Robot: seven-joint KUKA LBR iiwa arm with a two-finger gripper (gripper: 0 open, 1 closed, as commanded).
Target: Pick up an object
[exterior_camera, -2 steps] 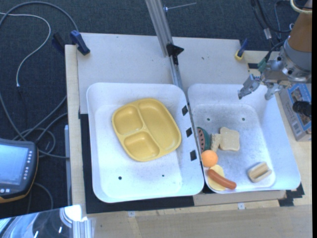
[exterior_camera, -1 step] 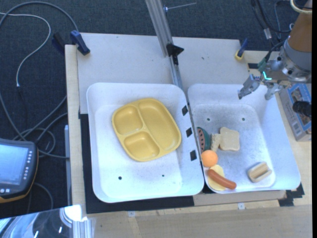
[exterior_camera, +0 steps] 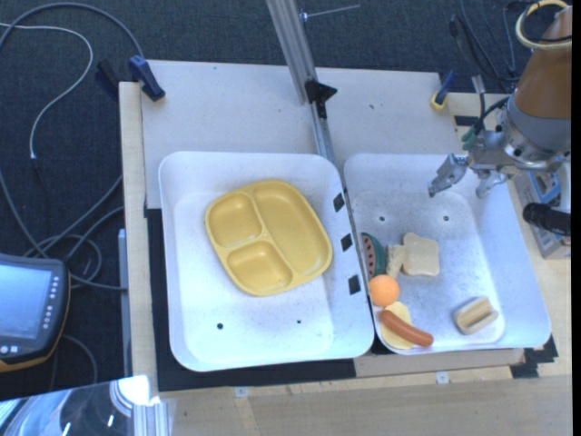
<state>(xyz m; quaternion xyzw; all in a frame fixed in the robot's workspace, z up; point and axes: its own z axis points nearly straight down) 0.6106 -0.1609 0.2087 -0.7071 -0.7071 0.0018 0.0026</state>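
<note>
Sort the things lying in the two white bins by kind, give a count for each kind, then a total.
Yellow divided plate: 1
Play-food pieces: 6 (watermelon slice, bread slice, orange, banana, sausage, bread roll)
Total: 7

A: Arm spec?
B: Grey KUKA arm (exterior_camera: 536, 125), rounded casing. Broad orange band (exterior_camera: 547, 80) wraps the section above the wrist, with a pale yellowish ring at its top edge.
A: Wrist?
B: Grey collar under the band, dark cables looped along its left side, small teal-green spot there.
A: End effector?
B: Silver-grey metal two-finger gripper (exterior_camera: 466, 182), slim angled fingers (exterior_camera: 444, 177), lighter than the casing.
</note>
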